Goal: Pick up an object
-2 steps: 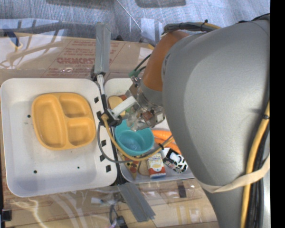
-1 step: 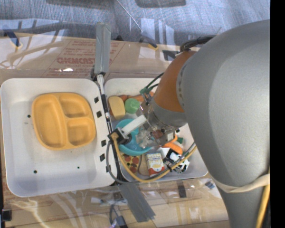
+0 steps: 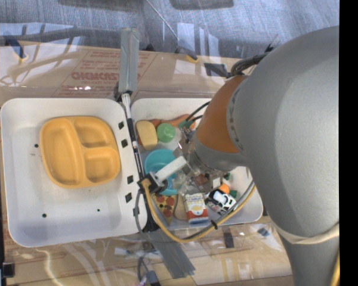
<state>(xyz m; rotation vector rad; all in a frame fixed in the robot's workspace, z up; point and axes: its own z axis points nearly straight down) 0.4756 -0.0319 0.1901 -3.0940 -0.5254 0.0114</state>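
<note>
While the arm covers the cluttered bin, grip state unclear, blue bowl and carton crowding the gripper, yellow tray apart.

Arm from right; end effector low

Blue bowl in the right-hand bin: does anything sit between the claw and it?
Nothing visible does. The claw hangs low in the right bin, close beside the blue bowl, with the small carton and black-and-white toy nearby.
</note>
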